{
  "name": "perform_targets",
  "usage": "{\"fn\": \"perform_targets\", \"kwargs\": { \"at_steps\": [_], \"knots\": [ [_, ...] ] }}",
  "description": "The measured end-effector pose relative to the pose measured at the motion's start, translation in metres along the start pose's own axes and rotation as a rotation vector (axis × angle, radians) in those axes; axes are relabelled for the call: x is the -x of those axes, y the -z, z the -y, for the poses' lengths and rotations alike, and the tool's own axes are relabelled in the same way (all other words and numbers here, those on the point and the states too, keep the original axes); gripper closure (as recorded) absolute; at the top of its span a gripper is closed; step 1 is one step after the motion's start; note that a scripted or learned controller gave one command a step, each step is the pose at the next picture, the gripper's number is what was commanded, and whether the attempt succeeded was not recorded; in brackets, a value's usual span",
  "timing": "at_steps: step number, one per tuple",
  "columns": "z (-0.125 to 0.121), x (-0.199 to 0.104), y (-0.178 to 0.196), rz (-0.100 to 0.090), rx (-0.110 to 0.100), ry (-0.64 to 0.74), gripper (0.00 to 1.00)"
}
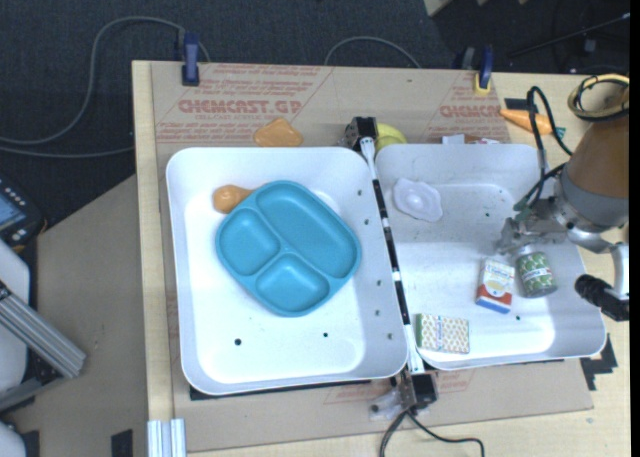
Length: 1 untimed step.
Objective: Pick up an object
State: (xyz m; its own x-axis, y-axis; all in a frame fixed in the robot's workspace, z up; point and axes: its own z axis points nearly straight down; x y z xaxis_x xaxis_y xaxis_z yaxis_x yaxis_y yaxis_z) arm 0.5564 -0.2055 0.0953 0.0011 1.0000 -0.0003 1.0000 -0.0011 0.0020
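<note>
**Two white bins and a robot arm on a bench**

Two shallow white bins are seen side by side on a pale wooden bench [150,245]. Red letters are printed on a brown sheet under the bins.

In the left bin [200,345] a blue plate [288,245] is laid. It is smooth, has rounded corners and is split into three parts. A small orange thing [230,197] is tucked just beside its top left edge, touching it or nearly so.

In the right bin [450,265] several small things are spread out. A clear, crinkly plastic piece [417,199] is found near the top left. A little box [496,285] in white, orange and blue is seen near the middle. Just beside it, on the right, a round green thing [535,273] is seen; it may be a small jar, but the view is too blurry to be sure. A flat packet with tiny coloured dots [443,333] is laid at the bottom edge.

The gripper [525,233] is held low in the right bin, just above the green thing and the box. Whether it is apart or together cannot be told.

Behind the bins, an orange lump [277,133] and a yellow thing [390,135] are left on the bench. Two blue clamps [189,57] are fixed at the back edge.
</note>
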Motion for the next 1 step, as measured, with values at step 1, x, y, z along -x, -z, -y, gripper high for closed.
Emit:
{"fn": "perform_targets", "kwargs": {
  "at_steps": [1],
  "knots": [
    [0.0004, 0.0000, -0.0007, 0.000, -0.001, 0.000, 0.00]
  ]
}}
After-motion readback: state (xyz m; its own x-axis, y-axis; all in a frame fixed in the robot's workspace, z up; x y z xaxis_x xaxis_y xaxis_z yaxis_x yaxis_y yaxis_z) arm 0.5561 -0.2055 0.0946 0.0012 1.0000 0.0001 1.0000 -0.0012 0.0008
